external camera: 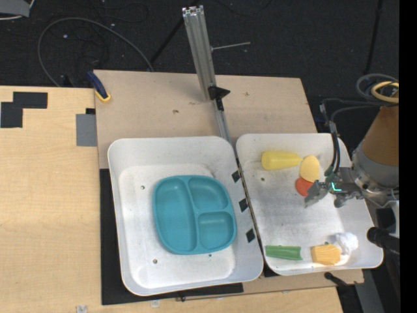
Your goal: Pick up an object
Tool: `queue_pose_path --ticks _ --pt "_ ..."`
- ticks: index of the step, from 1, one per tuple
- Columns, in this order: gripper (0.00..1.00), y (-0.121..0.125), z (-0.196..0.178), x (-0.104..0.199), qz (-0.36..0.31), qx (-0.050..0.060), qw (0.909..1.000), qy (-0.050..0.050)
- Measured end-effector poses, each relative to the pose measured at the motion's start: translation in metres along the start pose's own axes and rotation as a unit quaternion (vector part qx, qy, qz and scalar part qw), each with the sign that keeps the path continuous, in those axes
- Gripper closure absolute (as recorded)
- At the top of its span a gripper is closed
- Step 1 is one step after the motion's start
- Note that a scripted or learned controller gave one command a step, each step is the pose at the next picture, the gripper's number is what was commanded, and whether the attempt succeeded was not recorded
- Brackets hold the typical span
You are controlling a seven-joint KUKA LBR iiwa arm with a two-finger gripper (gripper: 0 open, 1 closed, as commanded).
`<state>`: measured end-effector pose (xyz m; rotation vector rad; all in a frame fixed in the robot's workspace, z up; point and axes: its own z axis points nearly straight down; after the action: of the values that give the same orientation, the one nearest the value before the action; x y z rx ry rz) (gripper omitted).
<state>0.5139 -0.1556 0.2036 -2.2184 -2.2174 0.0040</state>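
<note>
the gripper (329, 194) hangs over the right bin (287, 223), fingers spread apart with nothing between them, just beside a red ball (303, 187) and two yellow toys (281, 160). a green block (283, 252) and an orange piece (326, 255) lie near the front wall. a teal divided tray (194, 214) sits in the left bin (130, 240).

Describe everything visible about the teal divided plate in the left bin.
The teal plate looks like smooth plastic, a rounded rectangle with raised ridges splitting it into three compartments: one long section and two smaller ones. It lies flat, right way up, turned at a slight angle, near the middle of the left bin. Nothing sits in it or touches it besides the bin floor.
</note>
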Motion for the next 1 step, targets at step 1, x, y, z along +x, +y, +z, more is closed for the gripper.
queue_pose_path --ticks 1 --pt "0.00 0.0004 -0.0006 -0.0001 0.000 -0.001 1.0000 0.000"
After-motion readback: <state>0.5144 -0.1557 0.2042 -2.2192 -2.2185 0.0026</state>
